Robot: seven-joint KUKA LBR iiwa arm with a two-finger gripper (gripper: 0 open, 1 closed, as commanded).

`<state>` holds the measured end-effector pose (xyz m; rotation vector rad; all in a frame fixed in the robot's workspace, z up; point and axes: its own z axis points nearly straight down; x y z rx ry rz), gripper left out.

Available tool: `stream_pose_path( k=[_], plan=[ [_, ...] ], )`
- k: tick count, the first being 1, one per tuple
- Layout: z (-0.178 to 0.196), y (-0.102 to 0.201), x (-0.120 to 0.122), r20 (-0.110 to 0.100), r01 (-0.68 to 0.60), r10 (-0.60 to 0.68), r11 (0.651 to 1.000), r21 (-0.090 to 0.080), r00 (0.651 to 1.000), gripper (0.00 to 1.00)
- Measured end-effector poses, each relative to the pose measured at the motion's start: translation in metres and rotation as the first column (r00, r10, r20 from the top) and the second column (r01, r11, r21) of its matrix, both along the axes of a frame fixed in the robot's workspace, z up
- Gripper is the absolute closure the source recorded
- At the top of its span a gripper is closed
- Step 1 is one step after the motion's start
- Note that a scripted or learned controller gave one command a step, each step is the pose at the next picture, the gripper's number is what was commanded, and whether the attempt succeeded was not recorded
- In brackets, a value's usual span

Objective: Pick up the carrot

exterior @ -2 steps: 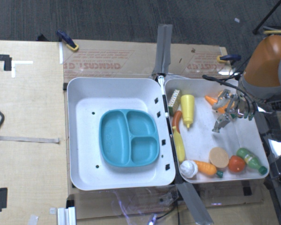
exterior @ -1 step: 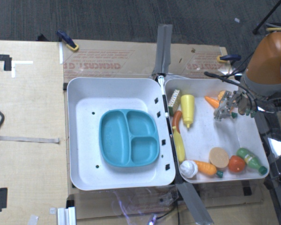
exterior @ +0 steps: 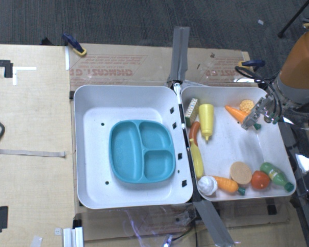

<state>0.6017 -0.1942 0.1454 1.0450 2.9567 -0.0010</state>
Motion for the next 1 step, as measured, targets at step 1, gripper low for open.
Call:
stream_pose_path(
  k=[1],
  plan=[
    [0.0633,0.0804,0.0149,0.001,-0.174,0.174,0.985,0.000,0.985,1.00]
  ],
)
